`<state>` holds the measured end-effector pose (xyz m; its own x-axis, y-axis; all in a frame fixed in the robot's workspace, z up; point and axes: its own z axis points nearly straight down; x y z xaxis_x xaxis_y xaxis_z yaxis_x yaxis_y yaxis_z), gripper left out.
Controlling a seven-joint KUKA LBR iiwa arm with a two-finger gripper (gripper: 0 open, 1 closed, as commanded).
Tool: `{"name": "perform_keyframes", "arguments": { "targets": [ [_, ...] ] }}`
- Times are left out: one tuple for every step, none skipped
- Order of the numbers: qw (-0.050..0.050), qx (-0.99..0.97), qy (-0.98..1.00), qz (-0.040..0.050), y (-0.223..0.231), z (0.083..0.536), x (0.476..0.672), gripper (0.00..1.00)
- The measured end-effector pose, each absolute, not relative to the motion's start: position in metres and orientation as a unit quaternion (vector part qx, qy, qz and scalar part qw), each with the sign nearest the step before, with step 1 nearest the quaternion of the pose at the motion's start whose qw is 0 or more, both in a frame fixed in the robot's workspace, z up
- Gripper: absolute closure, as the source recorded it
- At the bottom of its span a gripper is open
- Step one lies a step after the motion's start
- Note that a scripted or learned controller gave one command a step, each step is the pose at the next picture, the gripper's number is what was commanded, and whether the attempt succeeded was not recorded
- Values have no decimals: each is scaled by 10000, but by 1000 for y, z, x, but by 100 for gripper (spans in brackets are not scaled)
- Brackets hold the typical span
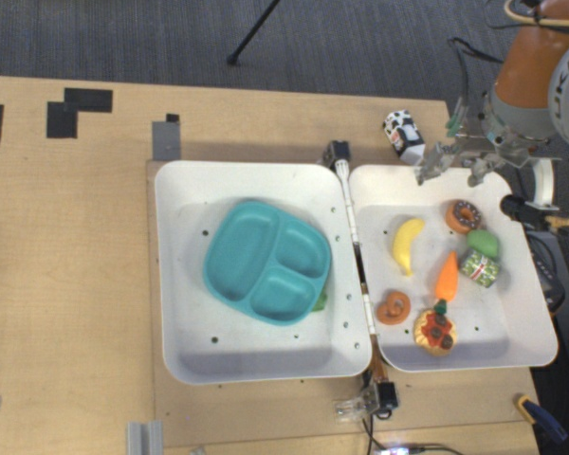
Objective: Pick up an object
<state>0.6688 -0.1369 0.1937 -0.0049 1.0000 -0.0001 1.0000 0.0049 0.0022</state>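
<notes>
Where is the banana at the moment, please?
The banana lies in the right bin, toward its left wall, left of the carrot and above the pretzel.

bins (175, 282) 2 | teal tray (266, 259) 1 | banana (407, 244) 1 | carrot (447, 278) 1 | doughnuts (464, 216) 2

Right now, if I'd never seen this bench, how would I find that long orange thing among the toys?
Look at the right-hand white bin, the one full of small toy foods. Near its middle lies the toy carrot, standing almost on end between the yellow banana and the green-and-white can. It is the only slim, pointed orange piece; the other orange things are round.
</notes>
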Motion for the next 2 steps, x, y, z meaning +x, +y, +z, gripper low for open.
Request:
{"name": "perform_keyframes", "arguments": {
  "targets": [
    [21, 7756, 6312, 16, -131, 86, 598, 0],
    [32, 8085, 5884, 33, -91, 88, 540, 0]
  ]
}}
